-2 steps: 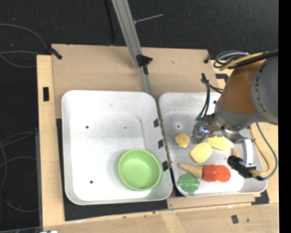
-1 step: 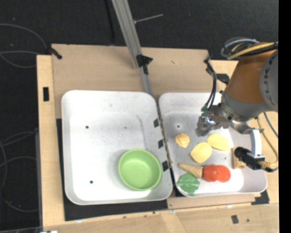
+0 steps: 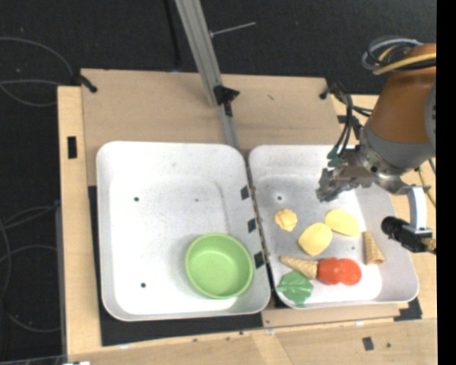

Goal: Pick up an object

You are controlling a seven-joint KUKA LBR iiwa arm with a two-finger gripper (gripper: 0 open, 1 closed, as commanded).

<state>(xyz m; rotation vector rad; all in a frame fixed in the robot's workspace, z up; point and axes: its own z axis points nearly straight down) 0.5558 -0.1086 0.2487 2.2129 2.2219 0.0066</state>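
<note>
Claw: hovers low over the right bin, carrying nothing I can see; its grip state I cannot tell.
Nearest target: yellow lemon-like piece, at 5 o'clock from the claw.
Advice: centre above it, descend straight, avoid the neighbouring yellow piece.

This is looking like a robotics lab or test cell rather than a home or shop. A plain wooden bench is sitting on a dark floor where loose cables are trailing. 2 shallow white bins, the left bin and the right bin, are lying side by side on it. A metal mounting pole is rising from the bench, and an industrial arm with exposed wiring is reaching in.
</note>
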